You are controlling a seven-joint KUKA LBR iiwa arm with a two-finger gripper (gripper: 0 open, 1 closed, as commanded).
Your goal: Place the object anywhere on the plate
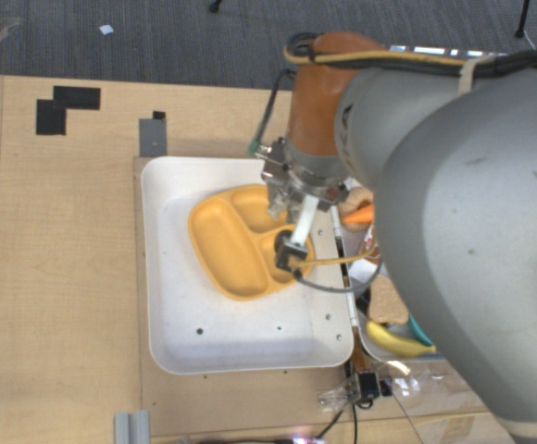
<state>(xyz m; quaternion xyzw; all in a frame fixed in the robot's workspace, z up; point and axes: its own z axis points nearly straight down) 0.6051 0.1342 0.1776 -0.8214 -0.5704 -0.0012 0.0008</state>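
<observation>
Hand (pixel 282 209) hangs over the yellow plate (pixel 227 248), spread or pinching I cannot tell; any object it carries is hidden, so probably small, light, and best pinched mid-body.

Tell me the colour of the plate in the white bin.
The plate is mustard yellow, clearest in the camera view.

Illumination is bright and diffuse. The shallow white plastic bin (pixel 185 340) shows soft shadows only. The large grey arm housing (pixel 472 229), right of frame, is slightly blurred.
</observation>
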